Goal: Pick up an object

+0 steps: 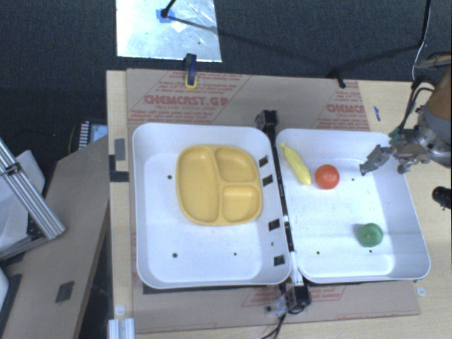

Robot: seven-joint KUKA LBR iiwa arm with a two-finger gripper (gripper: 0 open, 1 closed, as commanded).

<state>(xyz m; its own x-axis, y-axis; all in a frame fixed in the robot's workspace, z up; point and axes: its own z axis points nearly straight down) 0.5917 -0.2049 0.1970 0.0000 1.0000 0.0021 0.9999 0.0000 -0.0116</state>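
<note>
Nearest the camera, a green round fruit [369, 234] lies in the right bin [406, 260], toward that bin's five o'clock corner, well apart from everything else. At about eleven o'clock from it sits an orange-red round fruit [326, 176], and just beside that, at its nine o'clock, a yellow banana [296, 164] lies slanted along the bin's left wall, close to the black clips [274, 203] that join the two bins.

Over the right bin's two o'clock corner hangs the pincer [385, 159], reaching in from three o'clock on the grey arm [432, 129]. Its two fingers are parted, with nothing between them; the nearer fingertip points toward the orange-red fruit but stands apart from it.

Within the left bin [152, 260], a yellow divided plate [217, 183] with three compartments rests slightly toward twelve o'clock of centre.

Both bins sit on a sheet of printed cardboard [212, 94] spread over the wooden bench [116, 90]. Beyond the bench, at twelve o'clock, a shiny metal sheet [169, 23] lies on the dark floor.
</note>
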